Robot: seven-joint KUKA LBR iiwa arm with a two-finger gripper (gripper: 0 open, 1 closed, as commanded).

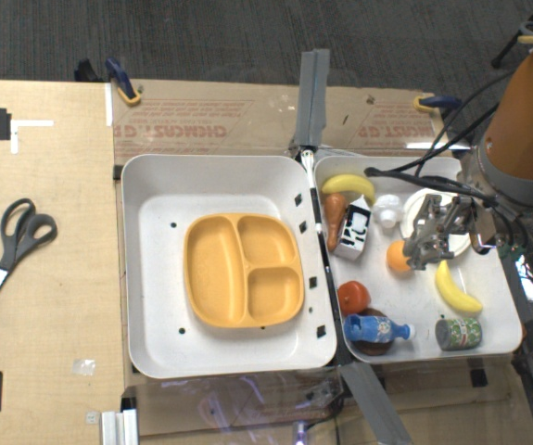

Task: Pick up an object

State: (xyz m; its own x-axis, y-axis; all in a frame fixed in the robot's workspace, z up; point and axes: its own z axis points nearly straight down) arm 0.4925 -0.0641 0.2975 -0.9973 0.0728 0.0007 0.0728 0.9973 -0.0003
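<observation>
Front edge of right bin (502, 276): blue bottle (377, 329) lying flat, green can (458, 333) at front-right corner. Tomato (352, 295) just behind bottle. Gripper (425, 242) sits mid-bin, right beside the orange (398, 258); can't tell how far the fingers are spread, nothing visibly gripped. Banana (455, 288) just front-right of gripper. Second banana (348, 184) at back-left corner, black-and-white carton (353, 228) below it. Left bin (145, 276) carries a yellow divided plate (244, 269). Scissors (11, 244) on bench, far left.

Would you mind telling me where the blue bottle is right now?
The blue bottle lies on its side at the near edge of the right bin, just below the tomato and left of the green can.
</observation>
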